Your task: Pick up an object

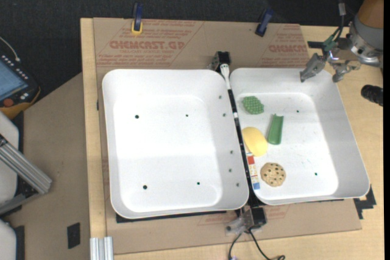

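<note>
Four small objects lie in the right bin [329, 149]: a bumpy green piece [253, 105], a dark green bar [275, 129], a yellow lemon-like piece [255, 141] and a round chocolate-chip cookie [273, 174]. My gripper [324, 70] hangs over the far right corner of that bin, well apart from all of them. Its two fingers are spread wide, with nothing between them.
The left bin [122, 149] sits beside the right one, a black divider strip [234, 119] running between them. Both rest on a cardboard sheet [183, 39] held by a blue and yellow clamp [137, 20] and a blue clamp [264, 21] at the back.
</note>
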